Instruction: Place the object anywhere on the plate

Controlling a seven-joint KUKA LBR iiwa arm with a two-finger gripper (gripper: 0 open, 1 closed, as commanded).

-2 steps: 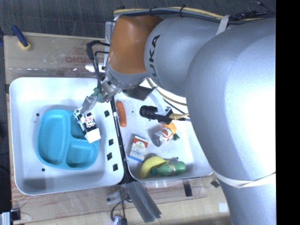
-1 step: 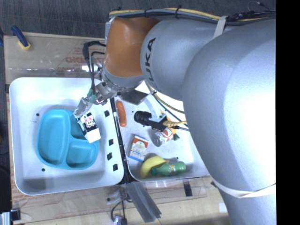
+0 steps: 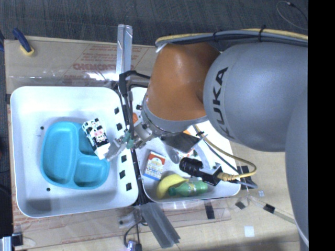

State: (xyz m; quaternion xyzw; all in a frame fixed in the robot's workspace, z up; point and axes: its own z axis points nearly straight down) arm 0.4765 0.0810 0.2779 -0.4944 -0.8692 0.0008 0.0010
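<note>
Camera view: gripper [image 3: 116, 146] over left bin [image 3: 21, 140], at right edge of blue plate [image 3: 65, 158]. Cow-print carton [image 3: 95, 133] sits at the fingertips, overlapping the plate's upper right rim; can't tell if the fingers are closed on it or how wide they stand. My call: placement step, near done. To do it well, shift carton further left over the plate's flat section before letting go, so it won't tip off the rim. Right bin [image 3: 230, 191] has banana [image 3: 167, 183], green bottle [image 3: 191, 188], small box [image 3: 154, 166]. Arm [image 3: 251, 82] reads "KUKA". Box label unreadable.
</note>
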